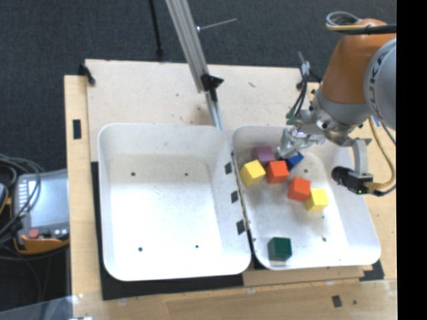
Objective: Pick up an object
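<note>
Here the pincer (291,147) is down in the right bin (347,239), close to its far rim, among the blocks bunched there. Whether it is spread or closed cannot be told, nor whether it grips anything. Just beside it lie a purple block (265,154) and a blue block (294,158); an orange block (277,171) touches the blue one, and a yellow block (253,171) sits near the wall between the bins. A second orange block (299,189) and a second yellow block (317,199) touch each other nearer the middle. A green block (280,248) lies apart by the near rim. The left bin (120,152) offers broad white floor. The bench (140,89) shows bare board behind both bins.
</note>
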{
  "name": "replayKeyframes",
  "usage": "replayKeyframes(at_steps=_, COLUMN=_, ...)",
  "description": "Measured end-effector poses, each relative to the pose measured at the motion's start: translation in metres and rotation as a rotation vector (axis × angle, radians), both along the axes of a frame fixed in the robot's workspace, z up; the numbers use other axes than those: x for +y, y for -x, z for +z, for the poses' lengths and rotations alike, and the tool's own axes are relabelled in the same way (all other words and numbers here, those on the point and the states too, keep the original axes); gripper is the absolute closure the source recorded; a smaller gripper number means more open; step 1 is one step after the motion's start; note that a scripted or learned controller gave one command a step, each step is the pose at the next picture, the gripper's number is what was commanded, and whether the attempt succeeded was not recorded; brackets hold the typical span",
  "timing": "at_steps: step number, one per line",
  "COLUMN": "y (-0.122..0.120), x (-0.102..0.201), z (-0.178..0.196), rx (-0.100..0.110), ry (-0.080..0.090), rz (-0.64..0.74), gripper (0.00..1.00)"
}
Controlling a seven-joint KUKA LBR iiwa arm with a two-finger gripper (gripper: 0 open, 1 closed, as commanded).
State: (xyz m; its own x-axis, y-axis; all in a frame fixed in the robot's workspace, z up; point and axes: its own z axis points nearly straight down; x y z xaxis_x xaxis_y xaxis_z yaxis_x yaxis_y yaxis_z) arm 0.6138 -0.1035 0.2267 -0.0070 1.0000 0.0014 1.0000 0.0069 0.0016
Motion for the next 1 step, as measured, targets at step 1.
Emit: replayKeyframes(at_steps=1, y=0.0110, x=0.0521, z=0.0131, rx=0.001, ry=-0.001, rz=0.000, gripper=1.00)
